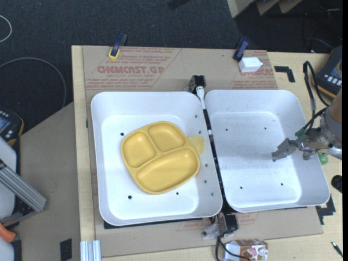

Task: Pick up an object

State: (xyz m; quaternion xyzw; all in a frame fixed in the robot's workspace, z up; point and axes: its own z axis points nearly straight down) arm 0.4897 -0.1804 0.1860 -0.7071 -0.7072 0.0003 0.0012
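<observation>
A yellow divided plate (159, 156) with three compartments lies in the left bin (106, 113), roughly in its middle. A small pale yellow piece (197, 143) pokes out from under the plate's right rim. My gripper (288, 148) hangs low over the right side of the right bin (255, 105), reaching in from the right edge and pointing left and down. It is far from the plate, with the bins' shared rims between them. I see nothing held in it.
A black divider with clips (206, 124) runs between the bins. On the cardboard at the back sit a white block (250, 64) and two blue clamps (117, 45). Cables (311, 91) trail by the right bin's rim. A small packet (253, 250) lies at the front.
</observation>
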